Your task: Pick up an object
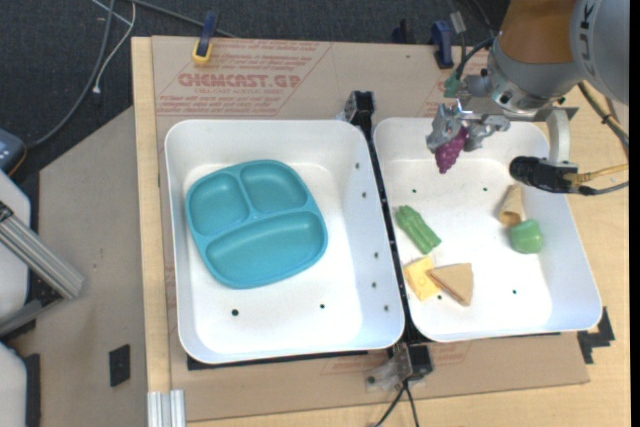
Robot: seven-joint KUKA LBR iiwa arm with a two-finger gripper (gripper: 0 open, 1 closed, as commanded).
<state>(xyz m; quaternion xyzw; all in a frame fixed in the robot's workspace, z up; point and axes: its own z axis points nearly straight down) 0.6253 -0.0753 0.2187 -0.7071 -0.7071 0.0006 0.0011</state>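
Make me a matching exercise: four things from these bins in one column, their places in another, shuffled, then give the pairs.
Things:
1. teal divided plate
2. purple item
3. green cylinder
4. green ball

Places:
A. between the fingers of the gripper
B. near the right bin's right wall
C. in the left bin
D. in the right bin, near the divider between bins

Pairs: 1-C, 2-A, 3-D, 4-B

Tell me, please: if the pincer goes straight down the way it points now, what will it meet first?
Probably the bare white floor of the right bin. The pincer has a purple object between its fingers, so that object would touch first. Height above the bin is unclear.
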